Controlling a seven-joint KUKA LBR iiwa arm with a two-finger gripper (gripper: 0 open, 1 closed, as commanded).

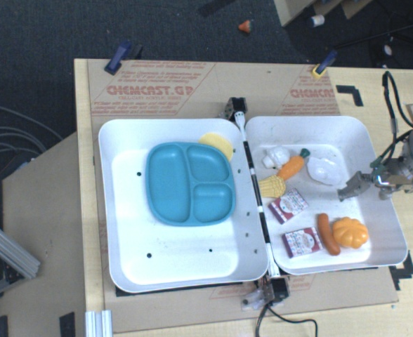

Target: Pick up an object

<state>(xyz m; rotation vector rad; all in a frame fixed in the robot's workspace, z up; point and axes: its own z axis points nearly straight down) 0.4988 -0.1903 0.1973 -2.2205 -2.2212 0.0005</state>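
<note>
The right bin point(357, 133) holds several small items: a toy carrot point(291, 166), a white lump point(324, 169), a smaller white piece point(275, 157), a yellow ridged piece point(272, 186), two red-and-white packets point(289, 206) point(302, 242), a red sausage point(326, 233) and an orange pumpkin-like toy point(351, 232). My gripper point(369, 188) hangs over the right side of this bin, just right of the white lump and above the pumpkin toy. It stands open, with only bare bin floor between its fingers.
The left bin point(122, 209) carries a blue divided plate point(189, 182) with a yellow round item point(218, 143) behind its far edge. Black cables point(392, 104) run down at the right by the arm. Clamps sit at the bench's back corners.
</note>
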